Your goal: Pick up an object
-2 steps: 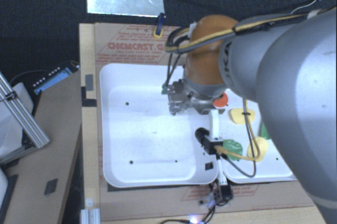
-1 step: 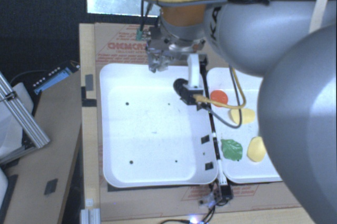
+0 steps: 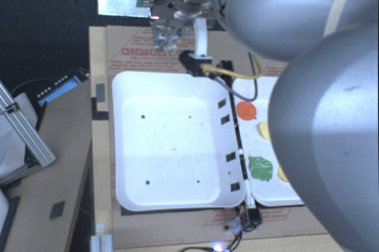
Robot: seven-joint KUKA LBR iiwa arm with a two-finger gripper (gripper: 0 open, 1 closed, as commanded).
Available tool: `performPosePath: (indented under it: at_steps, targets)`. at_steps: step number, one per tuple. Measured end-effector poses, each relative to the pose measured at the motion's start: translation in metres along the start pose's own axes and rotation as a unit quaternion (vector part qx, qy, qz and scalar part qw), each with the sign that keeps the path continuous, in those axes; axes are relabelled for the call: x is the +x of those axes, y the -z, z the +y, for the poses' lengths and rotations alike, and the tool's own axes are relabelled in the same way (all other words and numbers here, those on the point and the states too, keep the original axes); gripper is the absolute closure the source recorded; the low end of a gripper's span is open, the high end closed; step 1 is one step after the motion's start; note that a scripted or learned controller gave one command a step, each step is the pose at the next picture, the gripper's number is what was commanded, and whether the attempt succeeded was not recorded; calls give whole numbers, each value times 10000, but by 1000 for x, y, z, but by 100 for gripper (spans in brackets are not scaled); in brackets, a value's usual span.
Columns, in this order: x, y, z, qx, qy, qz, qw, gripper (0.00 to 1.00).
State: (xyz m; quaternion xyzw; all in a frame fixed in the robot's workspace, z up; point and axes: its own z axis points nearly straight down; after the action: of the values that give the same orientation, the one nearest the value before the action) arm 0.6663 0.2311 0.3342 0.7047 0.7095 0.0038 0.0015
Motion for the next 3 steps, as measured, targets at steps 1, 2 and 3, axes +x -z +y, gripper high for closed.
performPosePath:
  at_steps: [1, 2, 3]
  targets:
    - [5, 212, -70, -55, 0, 27, 10000, 100]
    - [-21, 73, -151, 107, -30, -38, 9999, 100]
    - [5, 123, -124, 4, -8, 2, 10000, 100]
